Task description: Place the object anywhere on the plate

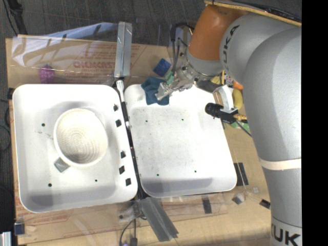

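Crumpled dark-blue cloth (154,91) at bin corner

Brown cardboard-covered bench top (31,50) under two shallow white plastic bins (31,188), side by side, touching at the middle. Clear plastic sheet (66,45) with red print lies at far left edge. Dark grey carpet floor (77,4) beyond. Even overhead light.

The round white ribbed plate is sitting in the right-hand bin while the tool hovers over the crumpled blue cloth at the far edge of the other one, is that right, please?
Not quite: the camera view shows the round white ribbed plate in the left-hand white bin. The tool is over the crumpled blue cloth at the far edge of the right-hand white bin.
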`<state>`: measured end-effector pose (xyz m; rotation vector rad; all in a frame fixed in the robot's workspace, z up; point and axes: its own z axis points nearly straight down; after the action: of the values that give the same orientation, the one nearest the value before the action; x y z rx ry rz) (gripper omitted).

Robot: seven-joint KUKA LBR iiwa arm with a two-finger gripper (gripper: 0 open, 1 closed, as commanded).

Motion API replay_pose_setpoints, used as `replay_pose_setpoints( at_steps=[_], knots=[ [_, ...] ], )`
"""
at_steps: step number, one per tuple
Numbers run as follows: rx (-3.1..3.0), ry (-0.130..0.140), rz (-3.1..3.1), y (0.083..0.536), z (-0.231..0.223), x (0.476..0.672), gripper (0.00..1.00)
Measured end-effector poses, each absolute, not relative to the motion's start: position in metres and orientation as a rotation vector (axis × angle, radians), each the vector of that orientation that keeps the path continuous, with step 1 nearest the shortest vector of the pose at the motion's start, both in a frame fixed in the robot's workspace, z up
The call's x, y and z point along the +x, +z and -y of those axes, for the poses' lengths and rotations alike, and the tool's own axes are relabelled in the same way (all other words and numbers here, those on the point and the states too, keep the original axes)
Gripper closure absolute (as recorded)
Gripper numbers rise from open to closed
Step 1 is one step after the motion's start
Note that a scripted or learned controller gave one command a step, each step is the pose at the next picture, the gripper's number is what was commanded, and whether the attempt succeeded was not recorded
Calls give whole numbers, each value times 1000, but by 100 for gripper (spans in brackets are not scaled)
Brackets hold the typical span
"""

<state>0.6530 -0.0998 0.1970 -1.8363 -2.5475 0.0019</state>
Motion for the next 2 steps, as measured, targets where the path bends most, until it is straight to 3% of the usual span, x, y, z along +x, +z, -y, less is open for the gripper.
replay_pose_setpoints(
  at_steps=[1,2],
  knots=[
    [-1792,1,2580,219,159,657,100],
    [-1403,0,2813,244,140,658,100]
  ],
)
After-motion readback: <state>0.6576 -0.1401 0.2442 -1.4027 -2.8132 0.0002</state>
